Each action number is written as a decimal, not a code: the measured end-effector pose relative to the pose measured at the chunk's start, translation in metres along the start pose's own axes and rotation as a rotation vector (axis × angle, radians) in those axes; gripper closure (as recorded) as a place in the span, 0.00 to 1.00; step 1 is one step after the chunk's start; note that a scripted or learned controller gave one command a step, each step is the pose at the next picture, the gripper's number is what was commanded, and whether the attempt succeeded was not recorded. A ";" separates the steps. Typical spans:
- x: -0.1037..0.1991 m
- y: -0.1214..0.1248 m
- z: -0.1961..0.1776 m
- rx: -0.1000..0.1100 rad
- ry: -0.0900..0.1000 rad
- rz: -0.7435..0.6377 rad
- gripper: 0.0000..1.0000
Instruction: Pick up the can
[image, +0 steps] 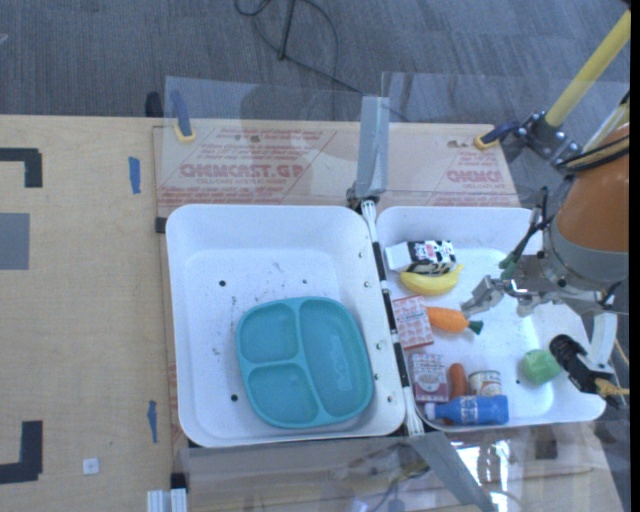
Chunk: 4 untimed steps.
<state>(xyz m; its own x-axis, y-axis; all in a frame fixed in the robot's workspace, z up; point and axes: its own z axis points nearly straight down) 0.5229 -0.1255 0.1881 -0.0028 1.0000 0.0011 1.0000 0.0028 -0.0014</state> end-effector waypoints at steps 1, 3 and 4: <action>-0.043 -0.044 0.057 0.000 0.000 0.108 0.00; -0.019 -0.041 0.089 -0.015 -0.009 0.175 1.00; -0.013 -0.007 -0.098 -0.003 -0.002 0.038 1.00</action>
<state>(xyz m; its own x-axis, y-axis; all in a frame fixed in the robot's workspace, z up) 0.5161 -0.1387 0.2862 0.0349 0.9994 -0.0014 0.9994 -0.0349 0.0019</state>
